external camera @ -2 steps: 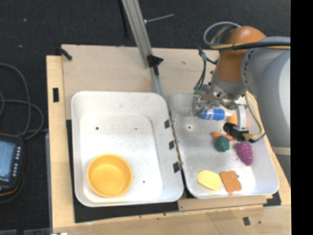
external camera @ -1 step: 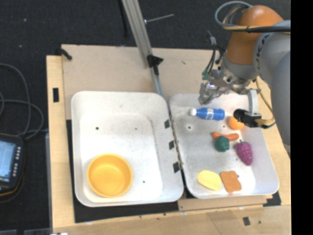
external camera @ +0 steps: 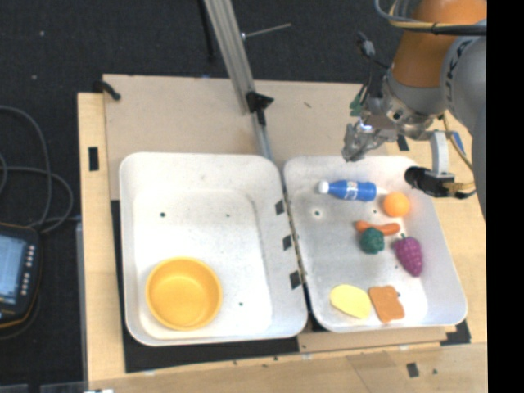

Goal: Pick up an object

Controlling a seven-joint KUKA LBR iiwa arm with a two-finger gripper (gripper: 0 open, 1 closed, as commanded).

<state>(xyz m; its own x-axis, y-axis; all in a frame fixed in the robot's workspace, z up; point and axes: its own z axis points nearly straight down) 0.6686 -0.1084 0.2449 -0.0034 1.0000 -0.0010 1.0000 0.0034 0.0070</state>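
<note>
The gripper [external camera: 358, 148] hangs over the far rim of the right bin [external camera: 434, 301], at about 12 o'clock on that bin, with the grey arm [external camera: 426, 56] and its orange band reaching in from 2 o'clock. Whether its fingers are spread or pressed together I cannot tell; nothing shows between them. Just below the gripper, toward 6 o'clock from it, a blue and white bottle [external camera: 350, 190] lies on its side in the bin's far part, apart from the gripper. At 3 o'clock from the bottle, close by, sits an orange ball [external camera: 396, 204]. Toward the bin's middle lies a small carrot [external camera: 381, 228], touching a dark green lump [external camera: 372, 241] just at its 7 o'clock. At 4 o'clock from these lies a purple bunch of grapes [external camera: 409, 254], near the bin's right wall. Along the near edge a yellow piece [external camera: 350, 301] and an orange-brown slab [external camera: 386, 304] lie side by side, touching or almost so, the yellow one at 9 o'clock of the slab. The left bin [external camera: 205, 195] holds a yellow bowl [external camera: 184, 292] upright in its near left corner, at about 7 o'clock. A slanted metal rail [external camera: 233, 47] rises from the bench behind the seam between the two bins.
</note>
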